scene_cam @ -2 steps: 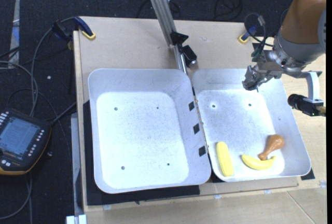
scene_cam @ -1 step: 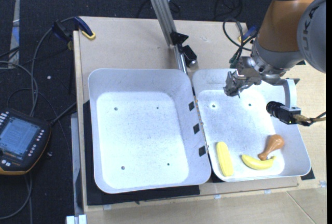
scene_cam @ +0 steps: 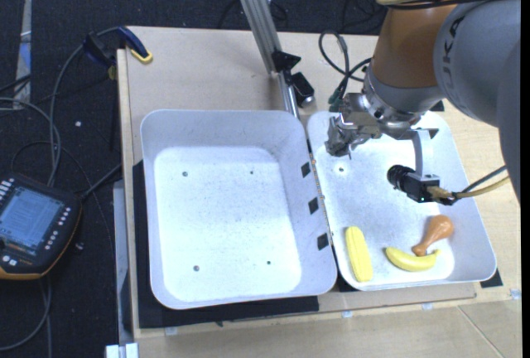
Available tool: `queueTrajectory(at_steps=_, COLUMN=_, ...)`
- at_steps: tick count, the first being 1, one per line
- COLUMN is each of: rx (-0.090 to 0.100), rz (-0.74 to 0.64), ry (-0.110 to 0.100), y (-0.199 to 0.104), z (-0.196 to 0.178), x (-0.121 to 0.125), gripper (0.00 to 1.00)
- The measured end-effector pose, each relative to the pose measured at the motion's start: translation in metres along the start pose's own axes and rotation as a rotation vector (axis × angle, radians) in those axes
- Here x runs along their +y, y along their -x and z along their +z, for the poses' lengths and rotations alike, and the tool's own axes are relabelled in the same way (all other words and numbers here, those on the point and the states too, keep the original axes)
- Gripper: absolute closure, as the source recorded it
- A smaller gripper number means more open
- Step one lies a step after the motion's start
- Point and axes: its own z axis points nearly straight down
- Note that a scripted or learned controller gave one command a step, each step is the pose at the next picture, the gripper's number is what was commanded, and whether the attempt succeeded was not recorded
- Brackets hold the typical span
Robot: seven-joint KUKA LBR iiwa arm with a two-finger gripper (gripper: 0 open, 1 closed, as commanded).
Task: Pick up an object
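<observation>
The arm's (scene_cam: 480, 41) grey casing bears partial letters "UK".

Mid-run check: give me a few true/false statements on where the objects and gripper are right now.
1. The corn cob lies in the right bin. True.
2. The banana lies in the left bin. False: it is in the right bin, beside the corn cob.
3. The gripper is over the right bin's far left corner. True.
4. The drumstick is between the gripper's fingers. False: it lies apart, near the banana.
5. The gripper is touching the corn cob. False: the cob lies well nearer the camera.
</observation>
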Motion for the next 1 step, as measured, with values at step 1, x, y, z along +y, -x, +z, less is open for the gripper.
queueTrajectory(at_steps=1, rx=0.0, rz=0.001, ry=0.0, y=-0.0486, z=0.0073, x=-0.0132, gripper=1.0)
